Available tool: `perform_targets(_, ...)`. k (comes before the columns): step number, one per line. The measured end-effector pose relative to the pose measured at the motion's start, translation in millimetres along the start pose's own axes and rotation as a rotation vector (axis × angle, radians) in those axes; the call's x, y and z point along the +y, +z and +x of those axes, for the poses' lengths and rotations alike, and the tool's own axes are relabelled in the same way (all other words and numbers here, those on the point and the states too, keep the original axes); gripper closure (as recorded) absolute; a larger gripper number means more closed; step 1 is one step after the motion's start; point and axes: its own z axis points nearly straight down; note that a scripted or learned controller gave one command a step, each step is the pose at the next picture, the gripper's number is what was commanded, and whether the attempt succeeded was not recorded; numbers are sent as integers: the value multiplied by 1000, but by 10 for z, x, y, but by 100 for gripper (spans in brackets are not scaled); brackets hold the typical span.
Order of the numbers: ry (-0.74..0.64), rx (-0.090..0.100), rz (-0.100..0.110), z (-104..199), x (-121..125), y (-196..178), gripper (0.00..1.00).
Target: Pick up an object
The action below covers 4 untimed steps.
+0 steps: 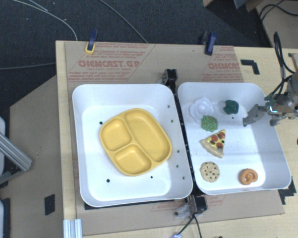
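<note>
The right bin (268, 155) holds several toy foods: a pizza slice (214, 143), a chocolate-chip cookie (209, 171), a glazed donut (248, 176), a light green broccoli piece (208, 122), a dark green piece (231, 106) and a clear, whitish lump (202, 107). My gripper (262, 120) hovers over the bin's upper right part, right of the dark green piece and apart from it. Its fingers (251, 117) are spread open with nothing between them.
The left bin (89, 108) carries a yellow three-compartment plate (134, 141). A black clamp (169, 76) sits at the top of the gap between the bins. Blue clips (209, 42) hold the cardboard base at the back.
</note>
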Motion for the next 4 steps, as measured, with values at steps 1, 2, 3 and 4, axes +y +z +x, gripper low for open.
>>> perform_targets(1,0,1,2,82,-63,498,0)
perform_targets(2,0,2,5,131,-59,1123,0)
perform_targets(3,0,2,4,136,-63,1216,0)
perform_targets(4,0,1,0,133,-54,1103,100)
